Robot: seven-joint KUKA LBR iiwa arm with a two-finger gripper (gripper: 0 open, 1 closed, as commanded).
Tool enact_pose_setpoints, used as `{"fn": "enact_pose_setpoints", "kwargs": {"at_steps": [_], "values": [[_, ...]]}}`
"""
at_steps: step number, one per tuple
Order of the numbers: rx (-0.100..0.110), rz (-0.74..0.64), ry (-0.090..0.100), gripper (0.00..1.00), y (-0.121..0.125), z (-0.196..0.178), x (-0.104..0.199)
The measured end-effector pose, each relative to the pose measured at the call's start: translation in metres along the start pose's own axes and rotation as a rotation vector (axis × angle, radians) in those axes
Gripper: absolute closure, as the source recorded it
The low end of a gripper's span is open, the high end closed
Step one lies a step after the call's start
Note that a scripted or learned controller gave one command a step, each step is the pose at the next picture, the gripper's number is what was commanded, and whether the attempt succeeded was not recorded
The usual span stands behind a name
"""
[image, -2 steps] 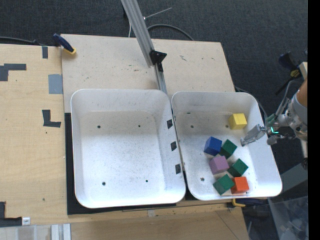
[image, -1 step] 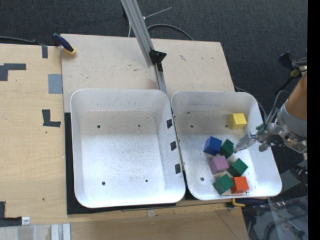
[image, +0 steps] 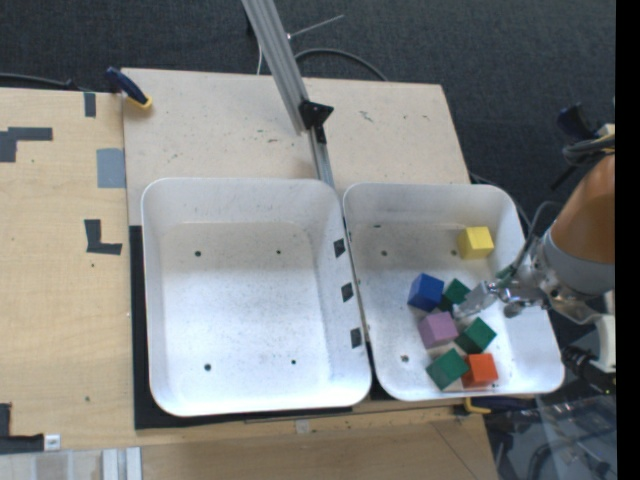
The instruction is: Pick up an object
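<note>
Pincer (image: 490, 295) reaches low into the right bin (image: 400, 203) beside the green cube (image: 457, 291), yet we cannot tell its state, so we judge nothing lifted and the pick undone.

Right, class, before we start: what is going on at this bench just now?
A robot arm reaches in from the right, with its gripper low over the right bin. That bin holds small blocks: a yellow one set apart near the back, and a cluster of blue, purple, orange and three green ones. The gripper sits at the cluster's edge, beside a green block. Nothing looks lifted yet.
</note>
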State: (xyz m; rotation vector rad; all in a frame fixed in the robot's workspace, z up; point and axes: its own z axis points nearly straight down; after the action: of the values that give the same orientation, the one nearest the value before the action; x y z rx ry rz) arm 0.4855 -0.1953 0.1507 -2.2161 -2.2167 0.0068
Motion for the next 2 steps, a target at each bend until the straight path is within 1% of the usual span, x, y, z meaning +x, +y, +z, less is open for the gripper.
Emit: {"fn": "enact_pose_setpoints", "kwargs": {"at_steps": [1,2], "values": [[-0.018,0.0,-0.006,0.0,0.0043,0.032,-0.0023],[-0.014,-0.002,-0.002,1.0,0.0046,0.0253,0.0001]]}}
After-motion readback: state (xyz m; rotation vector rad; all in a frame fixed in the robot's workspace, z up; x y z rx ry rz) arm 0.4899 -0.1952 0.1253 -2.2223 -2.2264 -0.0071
